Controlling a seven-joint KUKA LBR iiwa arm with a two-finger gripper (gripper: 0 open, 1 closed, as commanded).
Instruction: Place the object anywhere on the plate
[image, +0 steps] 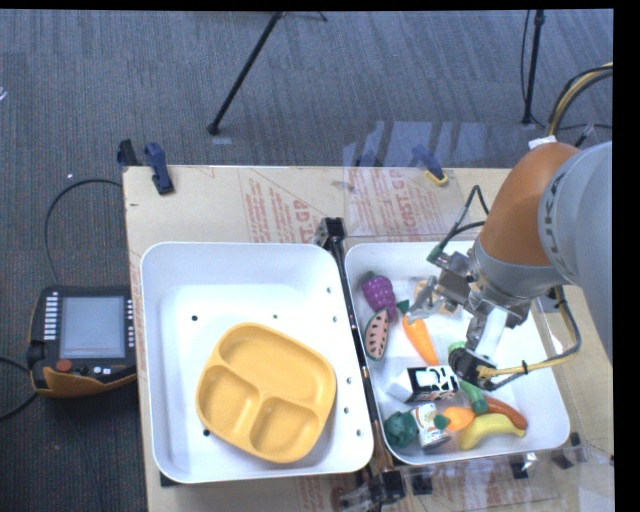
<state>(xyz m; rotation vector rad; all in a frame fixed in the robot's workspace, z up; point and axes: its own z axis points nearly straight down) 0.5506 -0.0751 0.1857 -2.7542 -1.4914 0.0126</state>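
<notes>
Gripper (428, 298) just beside carrot (421, 340), right bin (400, 268); grip state unclear. Yellow plate (266, 392) in left bin (200, 280). Carton (432, 380) lettering illegible.

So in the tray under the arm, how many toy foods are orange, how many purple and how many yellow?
Orange: 2, the carrot and a round fruit
Purple: 1, the grapes
Yellow: 1, the banana
Total: 4

The arm (545, 215) runs off the frame's right edge and hides the upper right corner of the right bin (395, 262). Beneath it, the gripper (435, 292) is too obscured to read. At the top edge, 2 stands (247, 70) are cut off.
</notes>
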